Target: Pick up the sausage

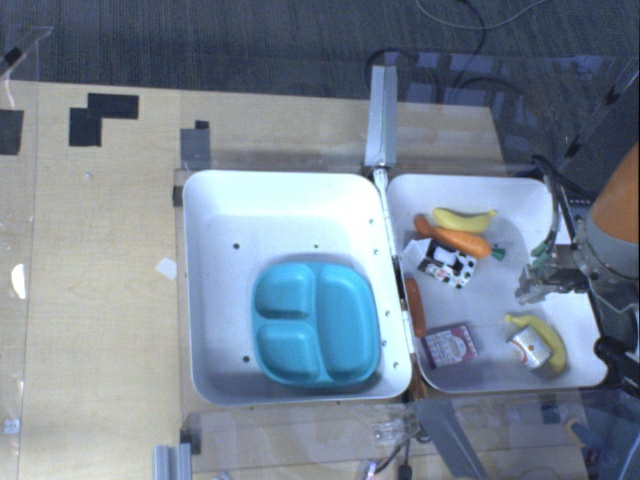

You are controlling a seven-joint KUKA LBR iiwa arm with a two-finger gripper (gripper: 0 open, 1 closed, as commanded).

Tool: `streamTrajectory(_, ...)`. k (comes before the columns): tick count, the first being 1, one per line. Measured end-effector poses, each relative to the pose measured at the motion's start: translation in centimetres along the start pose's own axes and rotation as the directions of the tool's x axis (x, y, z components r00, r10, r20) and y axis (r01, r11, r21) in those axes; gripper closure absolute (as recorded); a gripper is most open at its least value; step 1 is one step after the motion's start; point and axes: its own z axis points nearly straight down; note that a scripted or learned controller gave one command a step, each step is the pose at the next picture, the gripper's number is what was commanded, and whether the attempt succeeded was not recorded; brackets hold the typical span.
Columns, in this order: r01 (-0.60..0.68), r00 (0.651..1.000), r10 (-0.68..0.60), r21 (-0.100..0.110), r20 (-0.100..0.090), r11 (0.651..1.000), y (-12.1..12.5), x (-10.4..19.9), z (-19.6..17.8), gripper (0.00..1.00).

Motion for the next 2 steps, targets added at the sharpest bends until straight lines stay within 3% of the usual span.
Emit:
streamTrajectory(1, 0.168, 0.986, -0.168, 0.000, 0.000, 0.986, 0.2, -3.4, 3.6, 1.00)
streamTrajectory(2, 0.088, 0.996, -0.088, 0.001, 0.000, 0.996, 0.0, -6.0, 6.9, 1.00)
